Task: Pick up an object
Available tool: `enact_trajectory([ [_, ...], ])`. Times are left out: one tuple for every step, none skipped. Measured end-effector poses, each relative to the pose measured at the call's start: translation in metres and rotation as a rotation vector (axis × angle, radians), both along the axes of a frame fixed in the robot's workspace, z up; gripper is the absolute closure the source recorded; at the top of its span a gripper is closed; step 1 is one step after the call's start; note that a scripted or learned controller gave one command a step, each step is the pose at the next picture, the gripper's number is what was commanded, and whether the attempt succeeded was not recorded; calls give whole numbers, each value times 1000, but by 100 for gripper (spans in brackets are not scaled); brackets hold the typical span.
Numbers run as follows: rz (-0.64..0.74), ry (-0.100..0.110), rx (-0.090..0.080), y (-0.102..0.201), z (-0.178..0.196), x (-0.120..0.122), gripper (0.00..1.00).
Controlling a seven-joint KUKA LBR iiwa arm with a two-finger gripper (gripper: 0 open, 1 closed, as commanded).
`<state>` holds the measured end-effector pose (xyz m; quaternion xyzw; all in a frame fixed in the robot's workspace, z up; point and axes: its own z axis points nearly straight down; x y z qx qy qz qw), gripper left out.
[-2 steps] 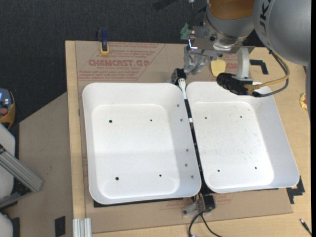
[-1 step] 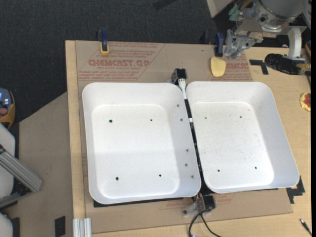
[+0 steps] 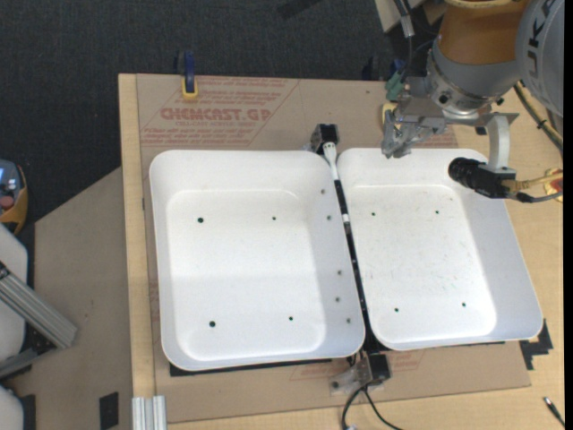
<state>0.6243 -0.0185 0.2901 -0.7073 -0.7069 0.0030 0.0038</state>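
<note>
The left bin (image 3: 242, 267) and the right bin (image 3: 430, 267) lie side by side on a board (image 3: 224, 106), rims touching down the frame's middle. The gripper (image 3: 397, 143) hangs at upper right over the right bin's far rim. A clamp (image 3: 188, 74) sits on the board's upper-left edge.

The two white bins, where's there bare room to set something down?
The left bin has a bare floor from wall to wall. The right bin is bare from its middle to the near rim; its far edge is crowded, with the hand hanging over it. The printed board behind the left bin is free too.
</note>
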Motion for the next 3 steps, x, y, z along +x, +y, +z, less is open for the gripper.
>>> enact_trajectory([
  [-7, -15, -7, -86, 26, 10, 100],
  [3, -3, 1, -45, -22, -14, 100],
  [13, -11, 4, 80, -40, 15, 100],
])
